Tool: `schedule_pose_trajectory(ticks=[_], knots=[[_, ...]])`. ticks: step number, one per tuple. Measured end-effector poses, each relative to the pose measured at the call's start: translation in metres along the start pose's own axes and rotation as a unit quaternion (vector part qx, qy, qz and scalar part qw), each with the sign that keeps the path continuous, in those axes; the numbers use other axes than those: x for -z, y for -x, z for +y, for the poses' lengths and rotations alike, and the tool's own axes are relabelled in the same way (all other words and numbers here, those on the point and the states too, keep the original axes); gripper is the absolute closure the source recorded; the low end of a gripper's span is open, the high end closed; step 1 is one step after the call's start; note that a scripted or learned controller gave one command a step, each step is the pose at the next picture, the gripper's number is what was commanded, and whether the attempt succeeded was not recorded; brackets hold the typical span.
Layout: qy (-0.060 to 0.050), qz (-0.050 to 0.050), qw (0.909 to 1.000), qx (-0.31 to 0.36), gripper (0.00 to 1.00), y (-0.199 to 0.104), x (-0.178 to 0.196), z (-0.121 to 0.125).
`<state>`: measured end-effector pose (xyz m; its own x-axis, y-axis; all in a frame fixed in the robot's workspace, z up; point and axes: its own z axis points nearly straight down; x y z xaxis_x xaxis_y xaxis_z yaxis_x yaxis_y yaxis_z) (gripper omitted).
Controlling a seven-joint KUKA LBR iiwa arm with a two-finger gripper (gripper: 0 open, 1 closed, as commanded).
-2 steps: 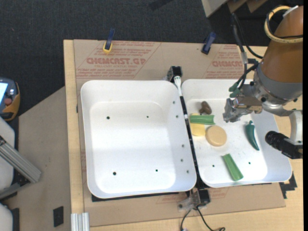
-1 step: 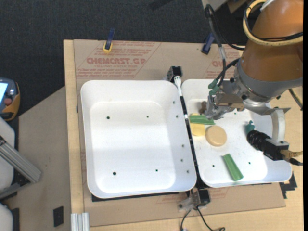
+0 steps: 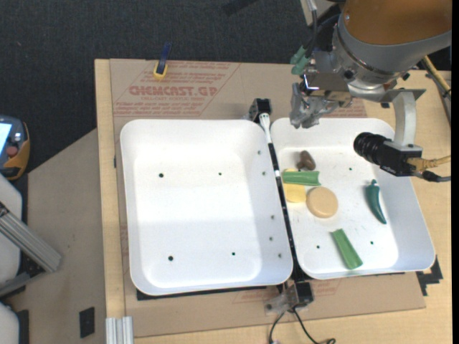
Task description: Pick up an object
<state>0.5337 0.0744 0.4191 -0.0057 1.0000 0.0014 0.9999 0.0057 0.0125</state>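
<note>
The right bin holds several small objects. A brown lump lies near its back left. Just in front of that lie a green bar, a yellow piece and a round tan disc. A dark green pepper shape lies toward the right, and a green stick near the front. My gripper hangs over the bin's back left rim, above and behind the brown lump, with nothing visibly in it.
The left bin sits beside the right one, with a black divider strip between them. A black cylinder on the arm juts over the right bin's back. A yellow and blue clip lies on the cardboard behind.
</note>
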Motion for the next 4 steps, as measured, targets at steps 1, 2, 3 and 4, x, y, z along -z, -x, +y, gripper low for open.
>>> schedule_pose_trajectory(ticks=[1,2,3,4], knots=[[-0.001,0.0,1.0,-0.001,1.0,-0.064,0.027,0.073],[-0.002,0.0,1.0,-0.001,1.0,-0.122,0.004,0.135],[-0.014,-0.002,0.9999,-0.002,1.0,-0.146,-0.193,0.106],[0.002,0.002,1.0,-0.002,1.0,-0.149,-0.038,0.123]])
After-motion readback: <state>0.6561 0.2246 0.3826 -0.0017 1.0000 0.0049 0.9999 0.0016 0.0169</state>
